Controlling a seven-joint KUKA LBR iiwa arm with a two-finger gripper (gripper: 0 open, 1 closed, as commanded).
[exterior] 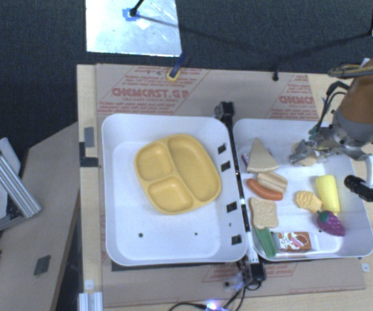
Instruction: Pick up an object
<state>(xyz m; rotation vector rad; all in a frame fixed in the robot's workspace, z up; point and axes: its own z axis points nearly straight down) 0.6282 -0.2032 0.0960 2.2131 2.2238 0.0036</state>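
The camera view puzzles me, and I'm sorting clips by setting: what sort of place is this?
Probably a robot lab test bench, not a kitchen: two white bins on a cardboard-covered bench, toy food such as a hot dog, and a robot arm.

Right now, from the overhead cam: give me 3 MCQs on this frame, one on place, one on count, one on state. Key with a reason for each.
1. Where does the yellow divided tray lie?
A. in the left bin
B. in the right bin
C. on the bare bench

2. How many compartments does that tray have?
A. two
B. three
C. five

3. Where is the gripper?
A. over the left bin
B. low at the far side of the right bin, near the toy food
C. off the bench

Key:
1 A: the tray sits inside the left bin.
2 B: two wells at the far side and one nearer the camera.
3 B: it sits just past the wedge sandwich, above the bin floor.
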